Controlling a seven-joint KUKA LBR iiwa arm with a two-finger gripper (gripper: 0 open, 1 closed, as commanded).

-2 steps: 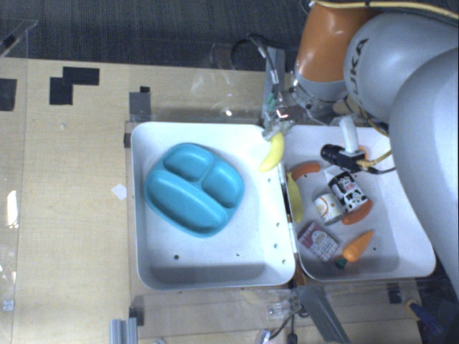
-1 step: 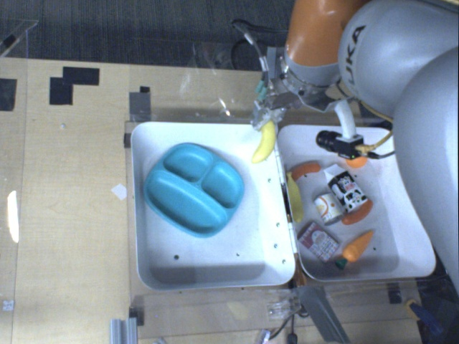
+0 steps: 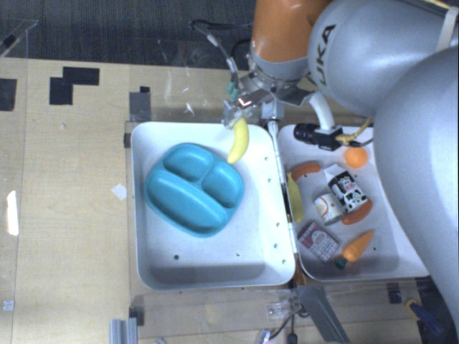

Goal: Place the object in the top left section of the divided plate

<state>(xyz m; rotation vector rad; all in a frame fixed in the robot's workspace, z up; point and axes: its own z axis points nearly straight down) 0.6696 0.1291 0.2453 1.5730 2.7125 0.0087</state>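
Banana hangs near-vertical at the back rim of the left bin, its top end pinched by the hand, its lower tip just over the far right edge of the blue divided plate. Plate lies flat in that bin. Right bin holds a carrot, an orange, a small can and other small items. Both bins rest on the desk.

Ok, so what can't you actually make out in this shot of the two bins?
- Gripper: the fingertips blur into the banana top, so the camera view cannot settle whether it is held.
- Right bin: its right side is covered by the grey arm.
- Small items there, such as the printed can: too small to read.
- Blue divided plate: the banana tip overlaps its upper edge; contact is unclear.
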